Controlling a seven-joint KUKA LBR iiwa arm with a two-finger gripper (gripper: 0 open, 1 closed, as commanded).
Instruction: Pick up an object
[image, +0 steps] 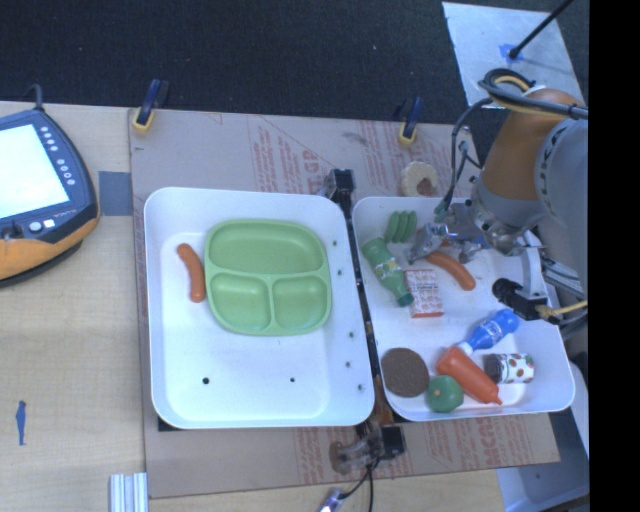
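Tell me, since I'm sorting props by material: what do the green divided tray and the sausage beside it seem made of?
The green divided tray looks like moulded plastic: even matte colour, rounded compartment edges, soft sheen. The sausage, lying in the left bin, is probably toy plastic or rubber: smooth, uniformly orange-red. Which of the two, the view cannot settle.

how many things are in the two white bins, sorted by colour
Green: 4, the divided tray, pea pods, bottle, round vegetable
Orange: 3, left sausage, right sausage, carrot
Brown: 1, disc
Blue: 1, bottle
White-patterned: 2, packet, cup
Total: 11
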